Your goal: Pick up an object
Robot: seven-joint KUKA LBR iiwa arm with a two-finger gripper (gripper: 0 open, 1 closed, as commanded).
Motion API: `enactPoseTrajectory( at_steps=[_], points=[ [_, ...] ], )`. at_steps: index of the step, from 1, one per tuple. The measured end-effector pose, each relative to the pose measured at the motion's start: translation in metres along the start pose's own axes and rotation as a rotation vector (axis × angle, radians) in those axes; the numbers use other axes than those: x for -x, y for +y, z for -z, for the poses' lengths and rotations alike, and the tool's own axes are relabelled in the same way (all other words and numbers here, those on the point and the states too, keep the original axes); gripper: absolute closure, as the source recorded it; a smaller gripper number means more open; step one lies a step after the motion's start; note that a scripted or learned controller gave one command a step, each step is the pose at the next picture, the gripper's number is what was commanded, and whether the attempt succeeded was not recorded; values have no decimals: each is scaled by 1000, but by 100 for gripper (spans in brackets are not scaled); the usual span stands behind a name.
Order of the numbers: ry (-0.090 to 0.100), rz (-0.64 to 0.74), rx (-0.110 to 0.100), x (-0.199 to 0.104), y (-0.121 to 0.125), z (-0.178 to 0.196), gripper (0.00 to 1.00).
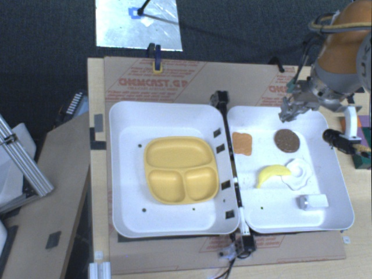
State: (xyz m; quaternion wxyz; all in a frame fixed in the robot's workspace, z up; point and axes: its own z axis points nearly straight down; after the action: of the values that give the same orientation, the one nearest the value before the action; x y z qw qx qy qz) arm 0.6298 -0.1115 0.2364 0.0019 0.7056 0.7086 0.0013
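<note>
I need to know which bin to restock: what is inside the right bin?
The right bin holds an orange-brown slice, a brown disc, a banana, a fried egg and a small white block. The hand covers part of its far rim.

Yellow tray (178, 176), perhaps foil sheet (137, 16).

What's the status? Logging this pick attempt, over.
Gripper above right bin's far edge, nothing between fingers. Patty just below it, untouched. Banana, toast nearby, nothing blocking.
</note>
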Motion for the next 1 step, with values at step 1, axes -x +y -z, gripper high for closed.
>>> enactPoseTrajectory(
  at_steps=[1],
  points=[
    [3,5,-3,-53,1,-11,100]
  ],
)
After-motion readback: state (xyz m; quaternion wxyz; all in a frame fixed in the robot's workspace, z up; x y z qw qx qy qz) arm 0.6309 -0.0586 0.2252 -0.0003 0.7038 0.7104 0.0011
